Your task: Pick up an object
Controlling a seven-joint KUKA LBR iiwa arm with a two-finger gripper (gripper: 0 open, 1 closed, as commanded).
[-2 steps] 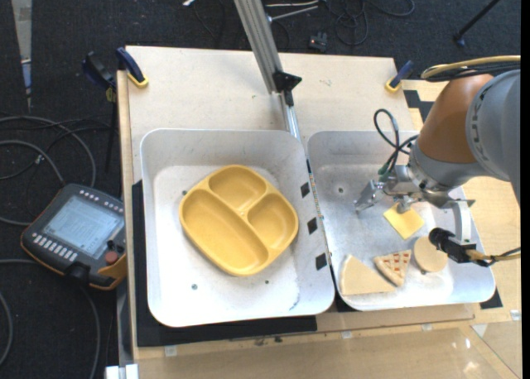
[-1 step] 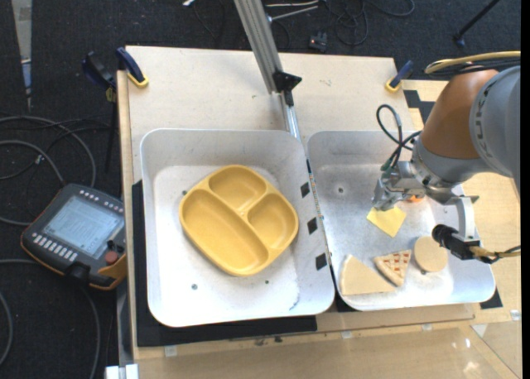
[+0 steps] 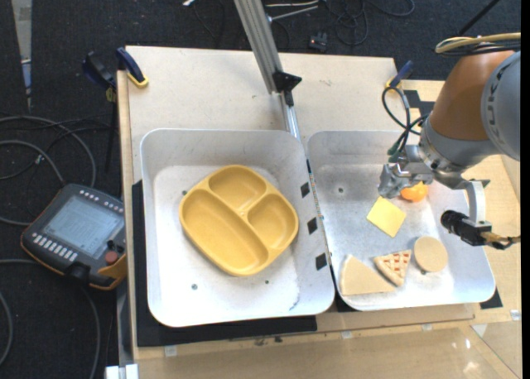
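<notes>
My gripper [image 3: 397, 179] hangs low over the back of the right bin [image 3: 348, 154], reaching in from the right. A small orange object [image 3: 415, 193] lies right beside it, touching or partly under its tip. Just in front lies a flat yellow cheese square [image 3: 386, 217]. Toward the bin's front edge sit a tan wedge [image 3: 361, 276], a pizza slice toy [image 3: 395, 266] and a round tan disc [image 3: 430, 254]. I cannot make out anything held by the gripper.
The left bin [image 3: 157, 162] holds a yellow divided plate [image 3: 239, 218]. A slanted metal pole [image 3: 265, 46] rises at the back between the bins. A black fitting [image 3: 464, 227] on the arm hangs over the right bin's right side.
</notes>
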